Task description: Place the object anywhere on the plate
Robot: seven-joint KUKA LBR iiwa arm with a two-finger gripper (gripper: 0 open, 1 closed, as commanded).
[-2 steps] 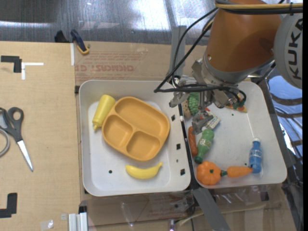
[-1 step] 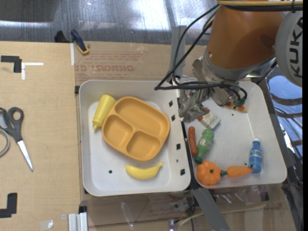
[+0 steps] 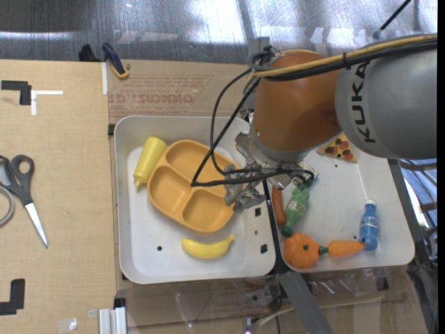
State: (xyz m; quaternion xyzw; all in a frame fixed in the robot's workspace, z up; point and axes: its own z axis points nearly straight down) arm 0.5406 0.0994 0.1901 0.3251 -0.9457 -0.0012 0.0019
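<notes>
A yellow divided plate (image 3: pixel 186 193) lies tilted in the left bin (image 3: pixel 139 256). My gripper (image 3: pixel 242 195) hangs low over the plate's right edge, near the wall between the two bins, under the orange wrist band. Cables and the wrist hide what is under it. I see nothing clearly held. A red sausage (image 3: pixel 278 205) and a green bottle (image 3: pixel 296 206) lie just to its right, in the right bin (image 3: pixel 389 259).
A yellow squeeze bottle (image 3: pixel 148 160) touches the plate's left rim and a banana (image 3: pixel 207 246) lies in front of it. The right bin holds an orange pumpkin (image 3: pixel 300 250), a carrot (image 3: pixel 343 247), a blue bottle (image 3: pixel 368 225) and a pizza slice (image 3: pixel 341 147). Scissors (image 3: pixel 25 195) lie on the left bench.
</notes>
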